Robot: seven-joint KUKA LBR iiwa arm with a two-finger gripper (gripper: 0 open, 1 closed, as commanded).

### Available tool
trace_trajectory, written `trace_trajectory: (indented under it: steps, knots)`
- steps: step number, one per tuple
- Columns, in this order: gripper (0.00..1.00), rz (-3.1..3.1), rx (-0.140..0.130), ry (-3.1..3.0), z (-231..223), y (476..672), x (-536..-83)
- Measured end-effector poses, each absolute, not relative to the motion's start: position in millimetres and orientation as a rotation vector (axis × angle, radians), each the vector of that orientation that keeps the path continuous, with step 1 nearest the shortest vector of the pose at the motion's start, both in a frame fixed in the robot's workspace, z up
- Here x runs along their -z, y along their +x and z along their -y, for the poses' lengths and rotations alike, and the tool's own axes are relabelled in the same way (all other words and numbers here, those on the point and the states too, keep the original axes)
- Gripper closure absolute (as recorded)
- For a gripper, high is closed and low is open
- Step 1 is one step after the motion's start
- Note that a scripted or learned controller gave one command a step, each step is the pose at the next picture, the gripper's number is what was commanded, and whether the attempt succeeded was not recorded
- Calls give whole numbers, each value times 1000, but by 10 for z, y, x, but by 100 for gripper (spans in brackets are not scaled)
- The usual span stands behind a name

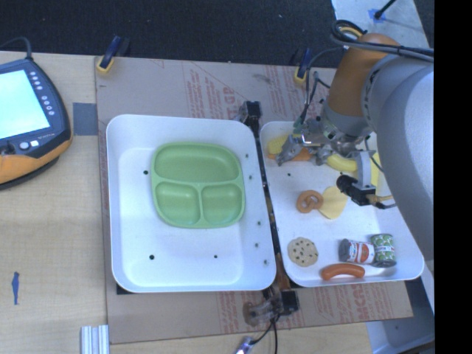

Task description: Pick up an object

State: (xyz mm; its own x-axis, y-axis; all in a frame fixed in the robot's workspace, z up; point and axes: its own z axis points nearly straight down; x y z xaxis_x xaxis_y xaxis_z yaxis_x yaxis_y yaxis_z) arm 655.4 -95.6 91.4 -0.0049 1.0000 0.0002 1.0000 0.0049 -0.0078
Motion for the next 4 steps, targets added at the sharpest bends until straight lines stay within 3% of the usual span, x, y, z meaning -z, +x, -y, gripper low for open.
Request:
trace_trajectory:
  steps: [1,2,3,4]
  knots:
    - [0,2222,-9,-2211,932,6553,-915]
    - [0,2222,-4,-2219,1495,6559,-920]
    - [0,2223,-5,-2214,1094,5862,-914]
    - [0,2220,-13,-2208,1229,6518,-903]
